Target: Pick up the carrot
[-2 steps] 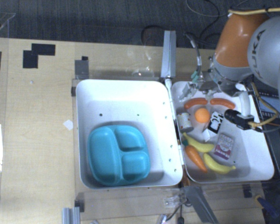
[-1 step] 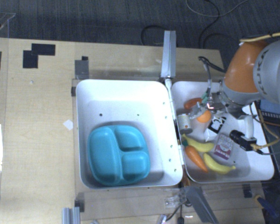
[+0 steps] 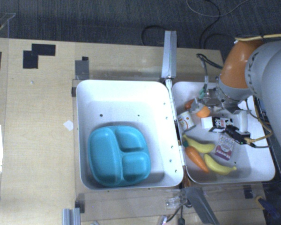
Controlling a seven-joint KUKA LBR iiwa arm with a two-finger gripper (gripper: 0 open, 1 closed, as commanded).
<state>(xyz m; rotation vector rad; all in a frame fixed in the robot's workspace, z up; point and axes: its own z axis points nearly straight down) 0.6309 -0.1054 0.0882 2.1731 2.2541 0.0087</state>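
I see the arm (image 3: 267, 74) reaching in from the right over the right bin (image 3: 267, 172), orange band above the wrist, gripper (image 3: 214, 102) down near the bin's upper left part. I cannot tell how the gripper is set; it is hidden among the wrist hardware and cables.

The carrot (image 3: 195, 158) lies in the lower left of the right bin, close to the wall shared with the left bin (image 3: 84, 125), thick end up-left, tip pointing down-right. It is well apart from the gripper and not held. One banana (image 3: 199, 146) lies just above it, touching or nearly so; a second banana (image 3: 219, 165) lies just to its right, by the tip.

Other contents of the right bin: a small orange piece (image 3: 203, 111) just under the gripper, a small white carton (image 3: 186, 121) by the left wall, a dark red packet (image 3: 225, 146) toward the middle, a white block with black print (image 3: 218, 122) near the gripper.

In the left bin I see a teal divided tray (image 3: 118, 155), lying flat in the lower half.
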